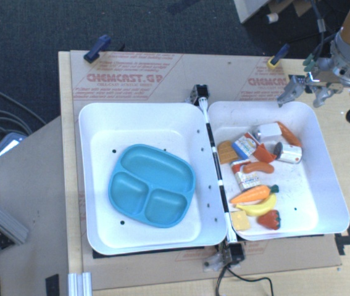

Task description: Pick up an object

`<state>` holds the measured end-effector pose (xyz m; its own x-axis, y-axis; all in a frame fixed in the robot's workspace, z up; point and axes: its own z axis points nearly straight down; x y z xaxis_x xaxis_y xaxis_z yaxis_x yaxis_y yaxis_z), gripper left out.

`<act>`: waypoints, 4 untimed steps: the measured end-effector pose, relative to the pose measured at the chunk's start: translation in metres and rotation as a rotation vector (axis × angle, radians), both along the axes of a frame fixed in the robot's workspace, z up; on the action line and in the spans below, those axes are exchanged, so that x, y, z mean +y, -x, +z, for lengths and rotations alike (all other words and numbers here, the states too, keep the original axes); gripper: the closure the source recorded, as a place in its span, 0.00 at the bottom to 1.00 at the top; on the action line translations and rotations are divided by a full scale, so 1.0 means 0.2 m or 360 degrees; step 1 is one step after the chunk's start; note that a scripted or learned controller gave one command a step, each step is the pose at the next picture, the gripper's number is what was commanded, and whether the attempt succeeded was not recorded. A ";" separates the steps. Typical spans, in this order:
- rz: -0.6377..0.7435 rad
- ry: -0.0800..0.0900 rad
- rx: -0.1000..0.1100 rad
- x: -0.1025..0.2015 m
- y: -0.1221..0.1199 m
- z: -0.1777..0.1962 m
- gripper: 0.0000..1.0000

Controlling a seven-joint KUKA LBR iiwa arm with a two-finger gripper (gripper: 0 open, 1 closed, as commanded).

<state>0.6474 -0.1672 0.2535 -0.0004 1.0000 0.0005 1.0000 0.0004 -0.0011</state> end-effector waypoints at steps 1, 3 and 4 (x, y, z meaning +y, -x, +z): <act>0.0001 0.0001 0.0001 -0.05 -0.09 -0.85 0.00; -0.0002 0.0002 -0.0003 -0.01 0.13 -0.79 1.00; 0.0002 0.0000 -0.0002 0.37 0.29 -0.48 1.00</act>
